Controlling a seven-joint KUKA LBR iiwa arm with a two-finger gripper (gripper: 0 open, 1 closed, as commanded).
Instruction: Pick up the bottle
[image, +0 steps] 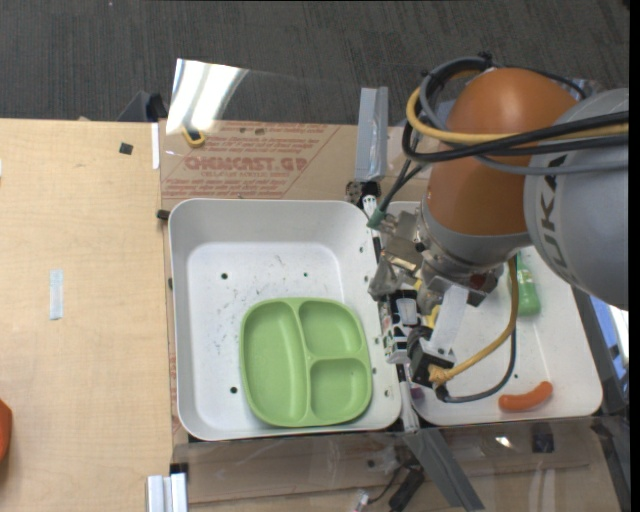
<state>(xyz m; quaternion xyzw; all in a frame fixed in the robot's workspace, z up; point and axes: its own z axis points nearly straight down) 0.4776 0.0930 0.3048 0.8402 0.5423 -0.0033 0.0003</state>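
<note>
A light green bottle lies in the right bin, near its right side, and the arm's wrist hides part of it. My gripper hangs low at the left edge of that bin, close to the wall between the two bins and well left of the bottle. Cables and the wrist body crowd around it. I see nothing held in it.
A green divided plate rests in the left bin. An orange carrot-shaped item lies at the right bin's front. A yellow cable loops over that bin. Printed cardboard lies behind the bins.
</note>
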